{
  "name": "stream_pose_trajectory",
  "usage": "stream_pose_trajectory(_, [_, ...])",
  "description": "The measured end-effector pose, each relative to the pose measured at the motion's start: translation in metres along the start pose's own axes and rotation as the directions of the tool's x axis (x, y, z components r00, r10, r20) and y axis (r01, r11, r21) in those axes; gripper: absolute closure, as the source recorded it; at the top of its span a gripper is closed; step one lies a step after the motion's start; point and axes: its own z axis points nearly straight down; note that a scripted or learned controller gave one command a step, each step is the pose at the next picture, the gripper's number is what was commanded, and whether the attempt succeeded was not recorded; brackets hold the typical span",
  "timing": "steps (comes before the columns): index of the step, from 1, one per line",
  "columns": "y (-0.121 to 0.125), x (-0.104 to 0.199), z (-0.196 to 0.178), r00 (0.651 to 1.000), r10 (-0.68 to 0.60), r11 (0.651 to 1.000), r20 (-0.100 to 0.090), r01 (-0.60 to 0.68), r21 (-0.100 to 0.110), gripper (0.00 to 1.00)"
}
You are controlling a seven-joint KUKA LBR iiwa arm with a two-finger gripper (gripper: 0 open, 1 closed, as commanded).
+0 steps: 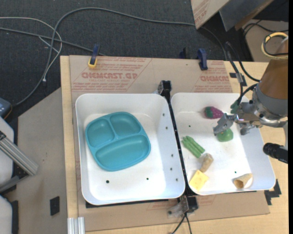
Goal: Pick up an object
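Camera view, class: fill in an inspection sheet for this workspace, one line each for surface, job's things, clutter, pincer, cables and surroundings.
Surface: cardboard-topped bench bearing two white bins, the left bin and the right bin, side by side.
Job's things: in the right bin, a purple piece, a round green piece, a long green piece, a tan piece, a yellow wedge and a tan shell-like piece.
Clutter: a teal divided plate in the left bin.
Pincer: pincer low over the right bin, right above the round green piece; grip cannot be judged.
Cables: grey cables on the dark floor; black cables near the arm.
Surroundings: two blue clamps on the bench's far edge; a cardboard box.
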Motion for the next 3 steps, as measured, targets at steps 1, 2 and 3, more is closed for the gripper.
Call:
stream_pose_trajectory(1, [0.002,0.000,-0.004,1.000,-0.002,1.000,0.001,0.002,-0.009,0.00])
stream_pose_trajectory(2, [-0.001,0.004,0.059,1.000,-0.001,1.000,0.000,0.001,-0.002,0.00])
stream_pose_trajectory(3, [-0.002,0.004,0.123,1.000,-0.001,1.000,-0.001,0.001,-0.001,0.00])
